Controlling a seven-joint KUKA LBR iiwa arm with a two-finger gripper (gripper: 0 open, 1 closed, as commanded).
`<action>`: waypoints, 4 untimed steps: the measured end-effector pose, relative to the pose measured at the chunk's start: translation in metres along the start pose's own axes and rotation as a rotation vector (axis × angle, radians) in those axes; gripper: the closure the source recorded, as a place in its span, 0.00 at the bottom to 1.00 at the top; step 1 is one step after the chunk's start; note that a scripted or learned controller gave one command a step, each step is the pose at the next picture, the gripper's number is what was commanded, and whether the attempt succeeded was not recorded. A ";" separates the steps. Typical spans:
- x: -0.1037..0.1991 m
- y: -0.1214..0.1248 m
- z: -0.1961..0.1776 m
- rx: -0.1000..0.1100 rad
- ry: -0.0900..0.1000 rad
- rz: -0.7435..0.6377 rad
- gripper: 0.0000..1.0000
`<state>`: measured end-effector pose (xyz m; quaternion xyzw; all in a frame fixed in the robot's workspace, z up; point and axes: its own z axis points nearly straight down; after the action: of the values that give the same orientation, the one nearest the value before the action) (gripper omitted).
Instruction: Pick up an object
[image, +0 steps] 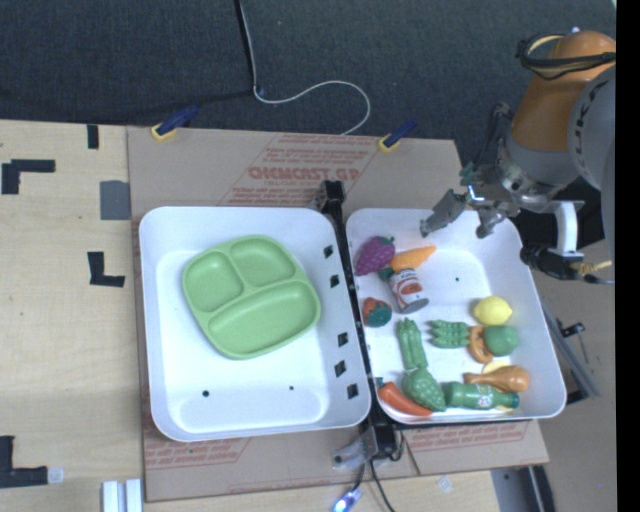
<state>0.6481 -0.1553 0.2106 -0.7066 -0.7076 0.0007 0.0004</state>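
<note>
You're looking at the right bin, and it's carrying all the pickable toy food: a purple grape bunch sitting at the far left corner, a small orange carrot lying just beside it, and a red-and-white can standing right below the carrot. Toward the near side, a green cucumber is lying lengthwise, a yellow lemon is resting by the right wall, and a heap of green and orange pieces is crowding the near edge. Your gripper is hanging over the bin's far rim, its two fingers spread wide apart and gripping nothing, well clear of the carrot. The arm is reaching in from the far right. Over in the left bin, a green divided plate is lying flat. Both bins are sitting on a cardboard sheet.
</note>
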 end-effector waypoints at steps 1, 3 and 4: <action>0.048 -0.015 -0.122 -0.014 0.000 -0.006 0.00; 0.149 -0.136 -0.311 -0.006 0.003 -0.009 0.00; 0.144 -0.133 -0.318 -0.001 -0.001 -0.001 1.00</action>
<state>0.5150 -0.0111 0.5285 -0.7063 -0.7079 0.0007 -0.0005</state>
